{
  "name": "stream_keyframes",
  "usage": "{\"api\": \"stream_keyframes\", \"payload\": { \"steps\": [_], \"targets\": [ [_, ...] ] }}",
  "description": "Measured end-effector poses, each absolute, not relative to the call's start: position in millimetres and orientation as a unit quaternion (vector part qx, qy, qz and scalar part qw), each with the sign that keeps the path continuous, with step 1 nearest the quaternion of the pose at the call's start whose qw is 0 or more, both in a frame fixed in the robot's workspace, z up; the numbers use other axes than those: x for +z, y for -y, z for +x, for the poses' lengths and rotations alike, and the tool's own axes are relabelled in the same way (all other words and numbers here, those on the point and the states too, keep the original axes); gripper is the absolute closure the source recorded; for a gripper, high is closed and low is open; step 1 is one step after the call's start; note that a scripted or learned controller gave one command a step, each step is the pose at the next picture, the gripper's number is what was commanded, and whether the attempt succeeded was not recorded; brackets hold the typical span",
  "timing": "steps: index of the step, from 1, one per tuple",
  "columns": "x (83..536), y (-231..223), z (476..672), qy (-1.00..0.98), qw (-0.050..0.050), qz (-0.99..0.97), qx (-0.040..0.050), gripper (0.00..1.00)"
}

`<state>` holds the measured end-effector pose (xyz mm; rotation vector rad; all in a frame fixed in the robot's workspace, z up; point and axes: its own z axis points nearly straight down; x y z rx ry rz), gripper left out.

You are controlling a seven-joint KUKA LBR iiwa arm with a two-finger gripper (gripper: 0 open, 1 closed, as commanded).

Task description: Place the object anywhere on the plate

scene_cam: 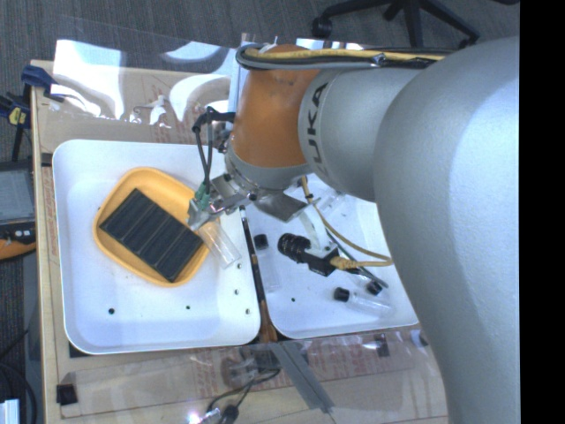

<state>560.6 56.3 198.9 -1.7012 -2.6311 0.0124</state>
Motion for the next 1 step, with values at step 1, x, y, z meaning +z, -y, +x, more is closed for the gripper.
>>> {"api": "stream_keyframes", "payload": {
  "steps": [1],
  "targets": [
    [208.1, -56.0, 560.8, 0.84, 0.005, -0.542, 0.0051, 1.0]
  ]
}}
